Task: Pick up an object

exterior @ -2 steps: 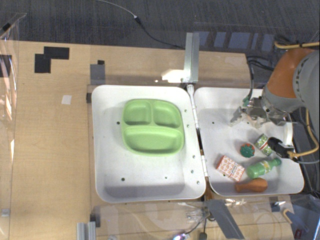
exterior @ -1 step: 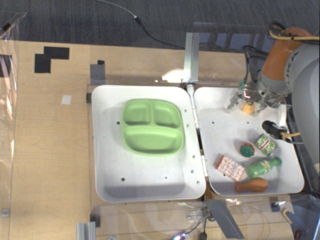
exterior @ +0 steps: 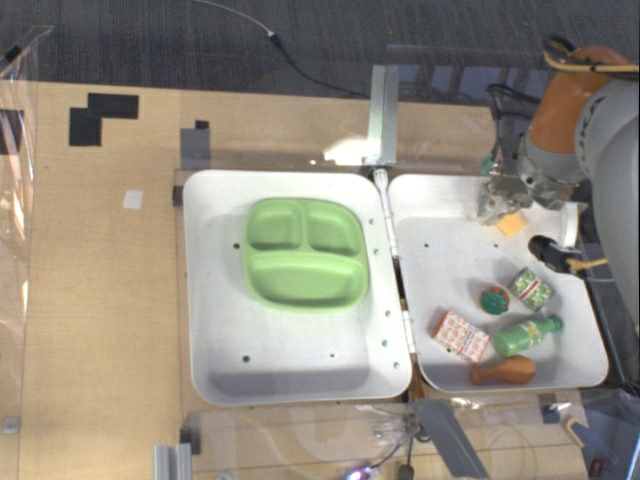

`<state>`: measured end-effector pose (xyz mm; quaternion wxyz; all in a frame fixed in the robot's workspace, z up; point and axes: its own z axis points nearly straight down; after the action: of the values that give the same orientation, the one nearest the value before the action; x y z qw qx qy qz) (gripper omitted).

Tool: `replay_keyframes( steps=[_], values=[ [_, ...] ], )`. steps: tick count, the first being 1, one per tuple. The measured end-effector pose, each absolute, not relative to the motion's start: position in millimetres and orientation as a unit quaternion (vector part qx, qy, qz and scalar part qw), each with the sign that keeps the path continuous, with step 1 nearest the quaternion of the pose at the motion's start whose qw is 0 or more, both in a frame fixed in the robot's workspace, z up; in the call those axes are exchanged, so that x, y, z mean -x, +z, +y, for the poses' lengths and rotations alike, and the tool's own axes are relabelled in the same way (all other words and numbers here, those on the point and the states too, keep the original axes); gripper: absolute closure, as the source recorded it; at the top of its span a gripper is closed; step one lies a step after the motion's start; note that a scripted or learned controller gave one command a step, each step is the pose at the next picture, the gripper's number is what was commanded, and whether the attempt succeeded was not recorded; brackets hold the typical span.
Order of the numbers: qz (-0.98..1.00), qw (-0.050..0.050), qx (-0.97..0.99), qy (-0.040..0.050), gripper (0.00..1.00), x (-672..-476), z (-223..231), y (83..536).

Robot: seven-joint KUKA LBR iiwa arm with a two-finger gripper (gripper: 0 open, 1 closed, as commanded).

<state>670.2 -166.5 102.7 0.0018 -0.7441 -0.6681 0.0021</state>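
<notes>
My gripper (exterior: pixel 496 204) hangs low over the far end of the right bin (exterior: pixel 440 258). A small orange wedge (exterior: pixel 511 226) lies on the bin floor just below and right of it, very close to the gripper tip. Nearer the front of this bin lie a round green and red item (exterior: pixel 494 300), a small green-labelled can (exterior: pixel 530 288), a green bottle (exterior: pixel 526 336) on its side, a red and white carton (exterior: pixel 461 335) and a brown drumstick-shaped piece (exterior: pixel 503 371). I see nothing held in the gripper.
The left bin (exterior: pixel 215 298) holds a green divided plate (exterior: pixel 304 252) at its middle. A metal post (exterior: pixel 384 118) stands behind the ridge between the two bins. The grey arm with its orange band (exterior: pixel 565 108) comes in over the right bin's far right corner.
</notes>
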Motion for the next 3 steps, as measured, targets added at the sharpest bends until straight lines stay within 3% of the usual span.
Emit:
replay_keyframes(
  steps=[2, 3],
  values=[
    [-0.371, -0.001, 0.929, -0.0026, 1.0, -671.4, -193, 88],
    [-0.206, -0.001, 0.978, -0.0034, 1.0, -665.1, -164, 88]
  ],
)
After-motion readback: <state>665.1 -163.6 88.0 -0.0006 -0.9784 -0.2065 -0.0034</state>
